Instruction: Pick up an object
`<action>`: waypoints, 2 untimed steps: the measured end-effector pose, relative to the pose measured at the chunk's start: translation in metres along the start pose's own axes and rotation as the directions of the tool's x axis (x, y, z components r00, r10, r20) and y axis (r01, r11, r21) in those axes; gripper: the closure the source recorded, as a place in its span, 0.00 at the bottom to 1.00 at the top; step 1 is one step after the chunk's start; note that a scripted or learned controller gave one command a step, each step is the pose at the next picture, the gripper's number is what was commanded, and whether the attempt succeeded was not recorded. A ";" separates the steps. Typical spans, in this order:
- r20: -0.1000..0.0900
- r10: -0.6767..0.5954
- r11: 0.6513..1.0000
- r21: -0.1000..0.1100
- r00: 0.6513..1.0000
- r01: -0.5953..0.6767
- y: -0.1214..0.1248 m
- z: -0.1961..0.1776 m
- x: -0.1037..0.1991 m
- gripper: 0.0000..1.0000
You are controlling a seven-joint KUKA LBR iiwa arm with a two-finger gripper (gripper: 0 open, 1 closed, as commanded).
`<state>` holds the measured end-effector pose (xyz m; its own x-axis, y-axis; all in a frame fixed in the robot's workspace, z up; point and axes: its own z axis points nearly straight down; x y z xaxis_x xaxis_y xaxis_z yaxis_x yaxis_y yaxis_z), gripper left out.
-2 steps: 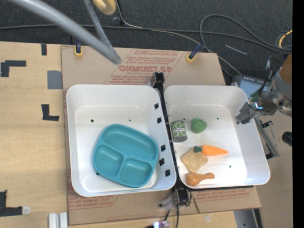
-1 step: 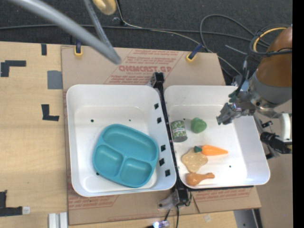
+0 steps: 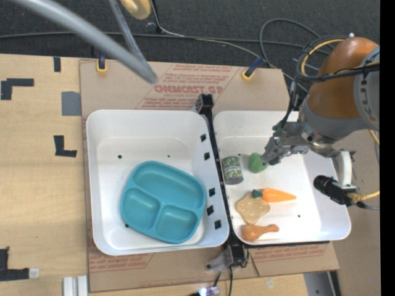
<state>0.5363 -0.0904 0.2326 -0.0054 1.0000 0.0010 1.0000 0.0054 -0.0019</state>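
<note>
The right bin (image 3: 321, 227) holds a small green round object (image 3: 255, 161), a green-labelled can (image 3: 232, 169), an orange carrot (image 3: 278, 195), a tan flat piece (image 3: 252, 208) and an orange drumstick-shaped toy (image 3: 258, 230). My gripper (image 3: 271, 155) reaches in from the right and sits low over the bin, right beside the green round object, at its right edge. The dark fingers point down-left toward it. The carrot lies just below the gripper.
The left bin (image 3: 102, 134) carries a blue three-compartment tray (image 3: 163, 201). A black divider (image 3: 212, 165) runs between the bins. Cables loop behind the right bin, and a grey pole crosses the upper left.
</note>
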 end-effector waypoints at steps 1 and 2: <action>0.000 -0.002 1.000 -0.002 1.000 0.002 0.002 -0.004 0.060 1.00; 0.000 -0.001 1.000 -0.001 1.000 0.001 0.019 -0.001 0.108 1.00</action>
<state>0.5543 0.0174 0.2335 -0.0067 1.0000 0.0011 1.0000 0.0067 -0.0013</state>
